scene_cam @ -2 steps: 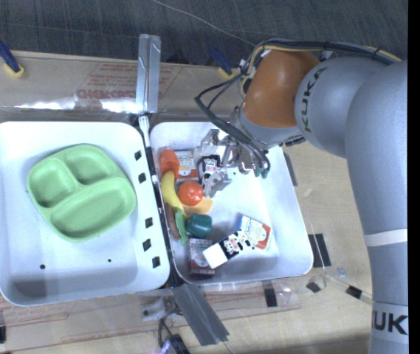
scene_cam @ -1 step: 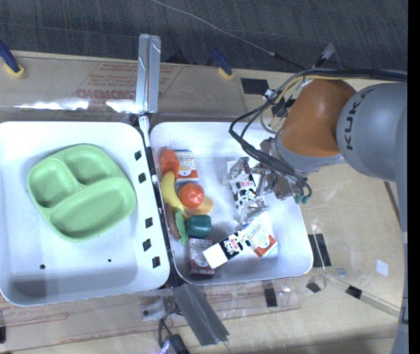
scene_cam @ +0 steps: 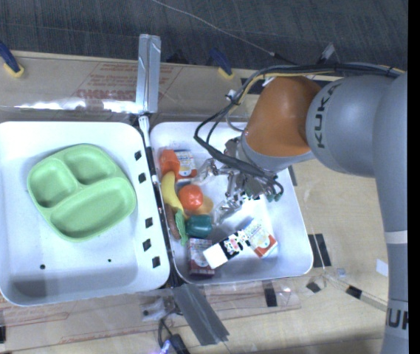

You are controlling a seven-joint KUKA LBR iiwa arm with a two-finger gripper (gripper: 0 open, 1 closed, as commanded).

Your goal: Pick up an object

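My gripper (scene_cam: 233,195) hangs over the middle of the right bin (scene_cam: 291,227), under the orange wrist band. Left of it, along the bin's left wall, lie a carrot (scene_cam: 167,161), a yellow banana (scene_cam: 169,192), a red tomato (scene_cam: 191,198) and a teal block (scene_cam: 199,226). Just below the gripper lies a small carton (scene_cam: 257,240) with red corners, and beside it a black-and-white carton (scene_cam: 221,251). A dark packet (scene_cam: 198,260) rests at the bin's front. The view shows nothing between the fingers.
The left bin (scene_cam: 18,271) holds a green divided plate (scene_cam: 83,190). A metal divider bar (scene_cam: 148,72) stands at the back between the bins. Black cables (scene_cam: 217,120) loop from the wrist over the right bin's back edge. The arm fills the right side.
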